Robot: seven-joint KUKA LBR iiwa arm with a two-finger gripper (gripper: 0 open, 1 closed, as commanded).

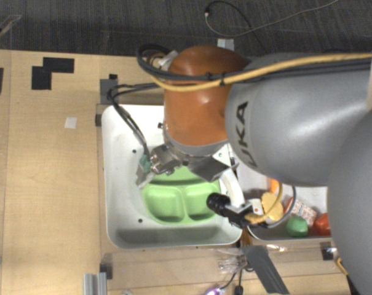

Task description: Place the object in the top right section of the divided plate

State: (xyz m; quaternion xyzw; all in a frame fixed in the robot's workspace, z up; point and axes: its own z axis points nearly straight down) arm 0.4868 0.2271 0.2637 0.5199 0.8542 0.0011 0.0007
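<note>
Camera view: we see the arm [278, 103] reaching from the right over the left bin [121, 165], its wrist covering the far part of the green divided plate [173, 201]. We cannot tell the gripper [173, 161] state or any held object. Right bin [278, 233] holds green, red, yellow items.

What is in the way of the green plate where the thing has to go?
The arm's own wrist hangs over the green plate in the left bin and hides its top part, so I cannot tell whether that section is blocked. The toys lie in the right bin.
</note>
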